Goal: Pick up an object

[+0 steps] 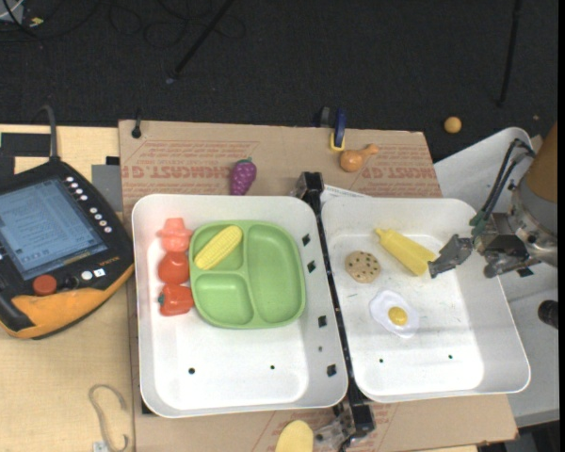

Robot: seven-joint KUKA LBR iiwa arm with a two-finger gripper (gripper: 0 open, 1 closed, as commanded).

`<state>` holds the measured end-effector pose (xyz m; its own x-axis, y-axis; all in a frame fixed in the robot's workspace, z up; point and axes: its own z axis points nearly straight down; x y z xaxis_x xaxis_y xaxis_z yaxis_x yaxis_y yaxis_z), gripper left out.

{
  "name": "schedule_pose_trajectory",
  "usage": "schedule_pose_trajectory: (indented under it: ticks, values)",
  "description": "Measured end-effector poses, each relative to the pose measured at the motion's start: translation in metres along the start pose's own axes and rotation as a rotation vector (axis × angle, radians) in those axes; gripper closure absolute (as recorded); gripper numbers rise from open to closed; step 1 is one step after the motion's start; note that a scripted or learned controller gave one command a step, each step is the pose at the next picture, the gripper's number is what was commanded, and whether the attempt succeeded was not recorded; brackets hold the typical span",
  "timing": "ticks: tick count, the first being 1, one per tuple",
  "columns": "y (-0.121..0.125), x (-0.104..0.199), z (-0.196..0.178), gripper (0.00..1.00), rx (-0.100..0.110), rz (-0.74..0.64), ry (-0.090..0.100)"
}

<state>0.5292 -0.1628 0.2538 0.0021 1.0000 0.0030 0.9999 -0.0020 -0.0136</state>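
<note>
You get bright, even light from overhead: the two white bins (235,384) glare slightly, shadows stay soft and short, the floor behind goes dark, and focus is mildly soft.

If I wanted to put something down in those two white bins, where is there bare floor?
Left bin: the front strip below the green plate. Right bin: the front, below the fried egg. Crowded: left bin's back half, and around the cookie, mustard bottle and gripper.

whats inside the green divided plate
A yellow corn cob lies in the upper left compartment of the green plate. The other two compartments show bare green. The corn hides the floor beneath it.
</note>
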Motion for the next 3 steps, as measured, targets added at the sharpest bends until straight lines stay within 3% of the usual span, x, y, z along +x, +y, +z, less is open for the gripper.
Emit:
schedule_pose_trajectory:
  ticks: [1,3]
  values:
    - [0.002,0.000,-0.006,0.00,-0.013,-0.002,-0.003]
    - [-0.004,0.008,0.116,0.00,-0.006,-0.003,0.000]
